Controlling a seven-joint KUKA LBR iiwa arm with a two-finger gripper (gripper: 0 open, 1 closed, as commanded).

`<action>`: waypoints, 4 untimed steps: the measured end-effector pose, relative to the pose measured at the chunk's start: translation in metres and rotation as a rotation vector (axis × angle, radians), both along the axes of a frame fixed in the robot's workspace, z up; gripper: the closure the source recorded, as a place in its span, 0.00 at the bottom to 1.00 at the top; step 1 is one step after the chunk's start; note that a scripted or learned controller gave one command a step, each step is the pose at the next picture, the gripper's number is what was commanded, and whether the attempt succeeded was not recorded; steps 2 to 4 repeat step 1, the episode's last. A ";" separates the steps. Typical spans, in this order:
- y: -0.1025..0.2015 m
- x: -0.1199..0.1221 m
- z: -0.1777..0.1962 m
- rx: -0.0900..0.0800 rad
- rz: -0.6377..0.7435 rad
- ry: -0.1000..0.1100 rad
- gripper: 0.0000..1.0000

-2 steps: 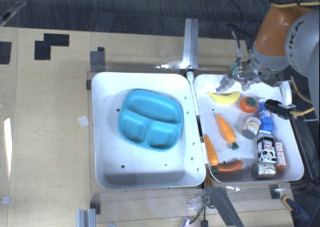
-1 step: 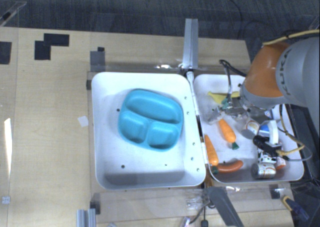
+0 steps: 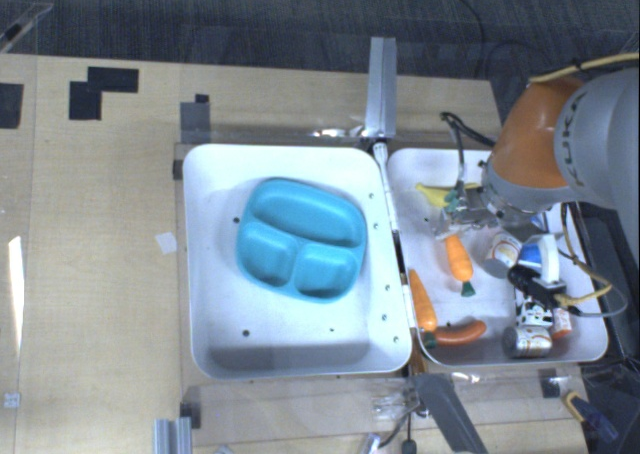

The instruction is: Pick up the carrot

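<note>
We see small orange plastic carrot (image 3: 458, 260) lying in right white bin (image 3: 590, 347), just below claw (image 3: 466, 210); claw grip unclear, we cannot tell. Placement suggests descent toward carrot's upper end.
</note>
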State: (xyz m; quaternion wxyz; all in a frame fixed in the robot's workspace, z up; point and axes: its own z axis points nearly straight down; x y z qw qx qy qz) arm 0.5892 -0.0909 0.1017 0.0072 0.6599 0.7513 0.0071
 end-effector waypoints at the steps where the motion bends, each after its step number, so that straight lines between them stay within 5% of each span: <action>1: 0.023 0.027 0.085 -0.002 0.009 0.013 1.00; 4: 0.023 0.027 0.085 -0.002 0.009 0.013 1.00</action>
